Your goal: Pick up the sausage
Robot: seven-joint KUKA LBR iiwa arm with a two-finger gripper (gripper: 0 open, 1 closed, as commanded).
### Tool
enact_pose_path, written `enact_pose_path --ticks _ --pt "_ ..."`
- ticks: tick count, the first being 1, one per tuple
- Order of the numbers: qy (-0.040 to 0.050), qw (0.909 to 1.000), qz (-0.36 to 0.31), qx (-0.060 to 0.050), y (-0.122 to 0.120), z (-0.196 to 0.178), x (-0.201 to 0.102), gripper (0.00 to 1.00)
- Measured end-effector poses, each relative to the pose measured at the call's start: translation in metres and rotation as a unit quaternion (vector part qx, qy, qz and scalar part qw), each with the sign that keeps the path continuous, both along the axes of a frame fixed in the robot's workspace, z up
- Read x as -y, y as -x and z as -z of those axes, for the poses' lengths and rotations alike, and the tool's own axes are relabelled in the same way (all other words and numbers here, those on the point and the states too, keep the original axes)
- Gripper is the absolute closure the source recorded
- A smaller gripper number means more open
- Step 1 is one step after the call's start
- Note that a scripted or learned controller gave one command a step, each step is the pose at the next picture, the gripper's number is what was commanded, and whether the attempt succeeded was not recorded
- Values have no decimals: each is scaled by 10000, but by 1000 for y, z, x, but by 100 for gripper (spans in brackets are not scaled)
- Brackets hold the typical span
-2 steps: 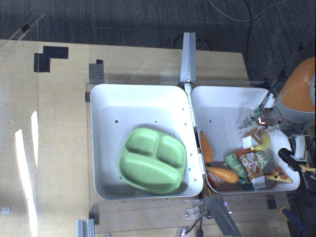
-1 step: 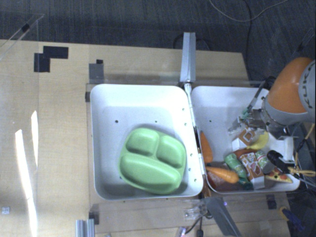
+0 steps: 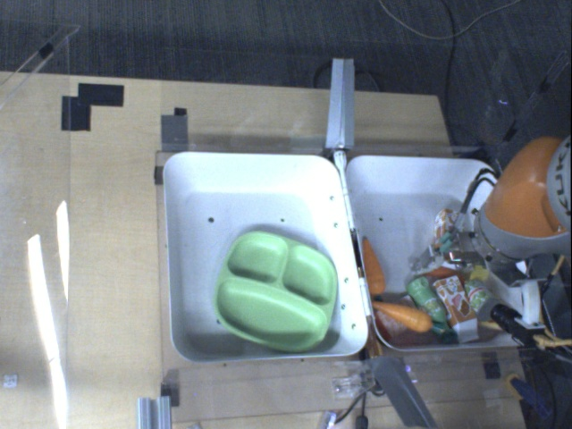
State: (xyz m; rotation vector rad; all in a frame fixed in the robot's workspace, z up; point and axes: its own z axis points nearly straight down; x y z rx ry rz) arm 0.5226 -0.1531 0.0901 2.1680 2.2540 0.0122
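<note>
In the right bin (image 3: 402, 195), an orange-red, sausage-shaped piece (image 3: 373, 267) lies along the left wall. A brighter orange, carrot-like piece (image 3: 402, 314) lies near the front wall on top of a dark red shape (image 3: 407, 327). I cannot tell for sure which one is the sausage. My gripper (image 3: 451, 244) reaches down from the arm's orange band (image 3: 527, 195) into the right side of this bin. It hovers over a pile of packets, about a hand's width right of the orange-red piece.
A green packet (image 3: 427, 297) and a red-and-white snack pack (image 3: 460, 298) crowd the right bin's front right corner, under the wrist. The left bin (image 3: 206, 195) holds a green compartment plate (image 3: 277, 290). A metal post (image 3: 340, 105) stands behind the divider.
</note>
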Motion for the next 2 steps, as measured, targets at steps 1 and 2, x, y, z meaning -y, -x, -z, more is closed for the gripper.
enact_pose_path --ticks 1,2 --pt "-6 10000 -10 35 -3 -12 -1 100" --pt "1 9887 -1497 -46 24 -77 -20 100"
